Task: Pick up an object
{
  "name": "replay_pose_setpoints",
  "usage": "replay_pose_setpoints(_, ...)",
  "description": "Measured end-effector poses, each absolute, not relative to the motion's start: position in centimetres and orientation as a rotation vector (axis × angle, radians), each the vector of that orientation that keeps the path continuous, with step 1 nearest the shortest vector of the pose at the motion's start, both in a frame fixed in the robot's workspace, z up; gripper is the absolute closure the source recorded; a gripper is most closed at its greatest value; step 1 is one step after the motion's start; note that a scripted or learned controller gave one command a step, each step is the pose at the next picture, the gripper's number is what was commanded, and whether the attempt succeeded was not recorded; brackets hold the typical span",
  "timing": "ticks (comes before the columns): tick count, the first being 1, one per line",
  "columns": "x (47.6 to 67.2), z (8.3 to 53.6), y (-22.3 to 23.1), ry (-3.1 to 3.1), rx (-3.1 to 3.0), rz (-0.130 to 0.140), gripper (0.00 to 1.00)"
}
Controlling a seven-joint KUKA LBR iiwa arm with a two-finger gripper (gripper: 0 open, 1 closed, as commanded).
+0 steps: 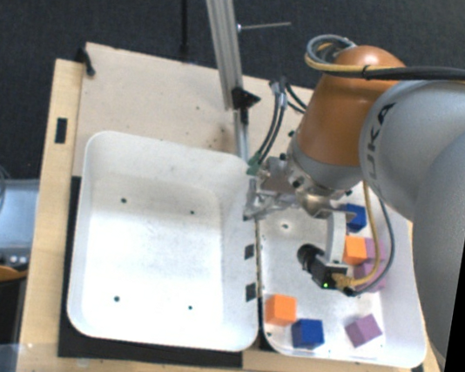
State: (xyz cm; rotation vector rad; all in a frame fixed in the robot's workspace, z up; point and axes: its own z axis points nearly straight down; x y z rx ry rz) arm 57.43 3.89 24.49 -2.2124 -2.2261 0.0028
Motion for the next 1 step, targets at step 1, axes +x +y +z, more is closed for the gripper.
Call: replay_pose_setpoints(1, 58.09, 23.31, 9.69, -2.229, -2.213, -0.001, 1.0)
